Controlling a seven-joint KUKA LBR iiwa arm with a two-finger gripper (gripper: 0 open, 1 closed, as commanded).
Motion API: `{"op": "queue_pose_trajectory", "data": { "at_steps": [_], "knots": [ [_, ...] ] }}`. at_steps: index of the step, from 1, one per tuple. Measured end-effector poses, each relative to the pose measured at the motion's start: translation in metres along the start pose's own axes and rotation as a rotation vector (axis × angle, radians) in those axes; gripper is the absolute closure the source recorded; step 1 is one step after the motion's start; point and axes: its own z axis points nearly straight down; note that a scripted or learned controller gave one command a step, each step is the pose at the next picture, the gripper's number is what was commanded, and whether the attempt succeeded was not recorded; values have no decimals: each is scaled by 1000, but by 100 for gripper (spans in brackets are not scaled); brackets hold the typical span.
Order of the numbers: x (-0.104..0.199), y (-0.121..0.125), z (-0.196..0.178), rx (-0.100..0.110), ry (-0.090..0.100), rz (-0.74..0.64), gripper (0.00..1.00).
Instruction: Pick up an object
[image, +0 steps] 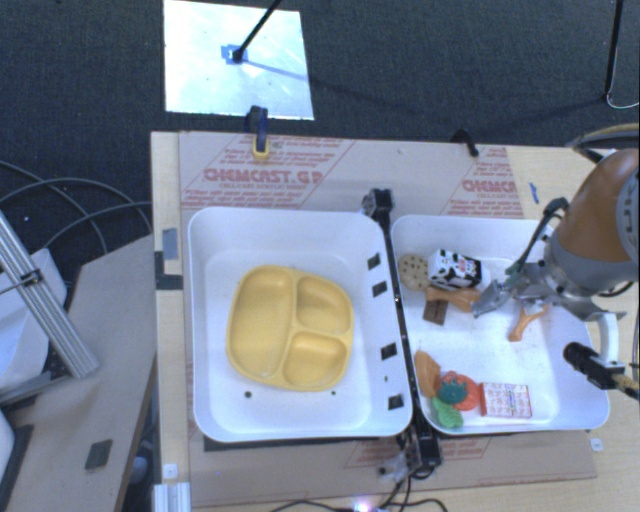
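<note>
- Starting on the left: the left bin (205, 330) holds a yellow divided plate (291, 327), lying flat, three compartments up, its long axis running from far-left to near-right.
- A black divider (396, 330) with clips runs between the two bins, near to far.
- Into the right bin (575, 395) now. At its far-left sits a round tan cookie (411, 267), and just right of it a black-and-white cow-print block (455, 269).
- Just near the block lies an orange stick-like piece (455, 296), long axis left to right, with a small dark brown block (435, 311) touching its left end.
- Along the near edge of that bin: an orange carrot-shaped toy (428, 372) pointing far-left to near-right, beside a cluster of red and green toy food (455, 395), and right of that a flat red-patterned card (506, 400), long side running left to right.
- Here's the gripper (490, 299), coming in from the right, tips pointing left and down toward the orange stick's right end. The fingers look close together; nothing can be seen between them, and how far apart they stand I cannot tell.
- Just right of the gripper, an orange curved piece (527, 320) rests on the bin floor, long axis near-left to far-right.
- Far right: the grey arm with its orange band (598, 215) hangs over the bin's right side.
</note>
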Motion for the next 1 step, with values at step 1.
{"op": "queue_pose_trajectory", "data": {
  "at_steps": [1],
  "knots": [
    [-28,-55,-64,6,2,7,0]
  ]
}}
